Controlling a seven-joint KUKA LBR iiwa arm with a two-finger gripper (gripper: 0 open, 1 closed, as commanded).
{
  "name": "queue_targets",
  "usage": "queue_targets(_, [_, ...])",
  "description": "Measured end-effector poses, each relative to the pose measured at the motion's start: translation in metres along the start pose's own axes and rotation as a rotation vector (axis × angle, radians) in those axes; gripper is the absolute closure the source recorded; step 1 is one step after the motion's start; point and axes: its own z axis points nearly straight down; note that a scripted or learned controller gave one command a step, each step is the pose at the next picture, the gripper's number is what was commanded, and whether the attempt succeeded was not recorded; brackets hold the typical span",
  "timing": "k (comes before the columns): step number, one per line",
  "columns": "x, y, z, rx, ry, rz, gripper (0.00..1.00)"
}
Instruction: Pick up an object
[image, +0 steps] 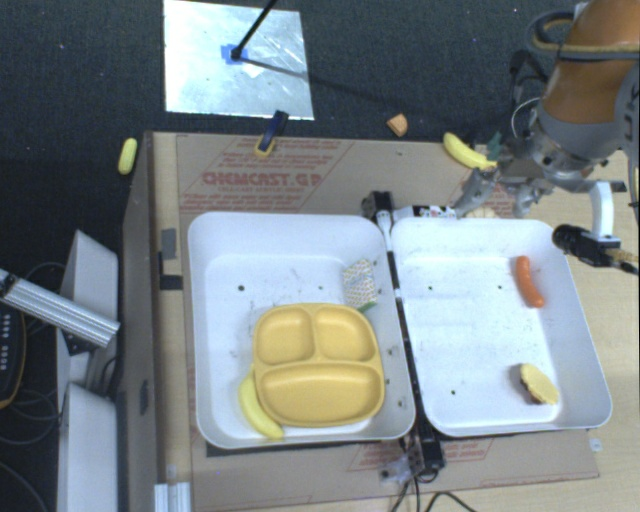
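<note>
Gripper (497, 190) is hovering over the far rim of the right bin (470, 330), finger spread not discernible, while a smooth orange carrot (529, 281) and a yellow slice (538, 384) are lying apart inside it, neither touched.

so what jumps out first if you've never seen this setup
The big yellow divided plate in the left bin, with a yellow banana against its lower left edge. In the right bin, an orange carrot-like piece lies near the far right. The gripper hangs just beyond that bin's far rim.
</note>
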Motion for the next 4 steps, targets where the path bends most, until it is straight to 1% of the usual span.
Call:
queue_targets(1, [-0.054,0.014,0.115,0.003,0.0,0.001,0.0])
queue_targets(2, [-0.089,0.025,0.04,-0.005,-0.002,0.001,0.0])
queue_targets(3, [-0.122,0.025,0.01,-0.003,-0.002,0.002,0.0])
queue_targets(4, [-0.121,0.025,0.011,-0.002,-0.001,0.001,0.0])
